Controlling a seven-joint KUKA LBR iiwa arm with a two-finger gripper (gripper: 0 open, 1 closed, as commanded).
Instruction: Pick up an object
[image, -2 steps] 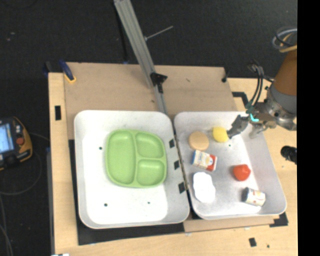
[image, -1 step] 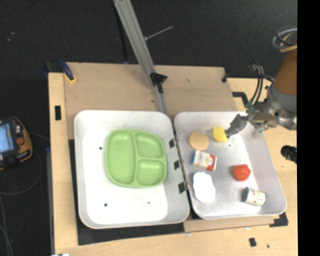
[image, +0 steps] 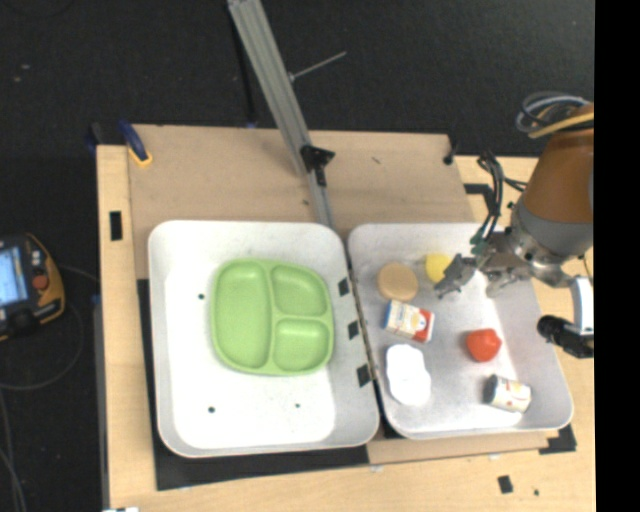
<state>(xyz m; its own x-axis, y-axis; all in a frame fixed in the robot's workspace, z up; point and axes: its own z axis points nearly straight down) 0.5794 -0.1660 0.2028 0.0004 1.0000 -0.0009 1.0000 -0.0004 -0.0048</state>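
The right bin (image: 540, 330) holds several small objects: a yellow piece (image: 437, 266), a tan round block (image: 398, 281), a red and white carton (image: 409, 320), a white lump (image: 407, 373), a red object (image: 483, 344) and a small white can (image: 509, 393). My gripper (image: 472, 279) hangs over the bin's upper part, just right of the yellow piece and above the red object. Its two fingers (image: 449, 280) stand spread apart and open, with nothing between them.
A green divided plate (image: 272, 317) lies in the left bin (image: 180, 400). A grey metal bar (image: 280, 95) slants down from the top to the bins' shared edge. A handheld device (image: 25, 280) sits off the bench at the far left.
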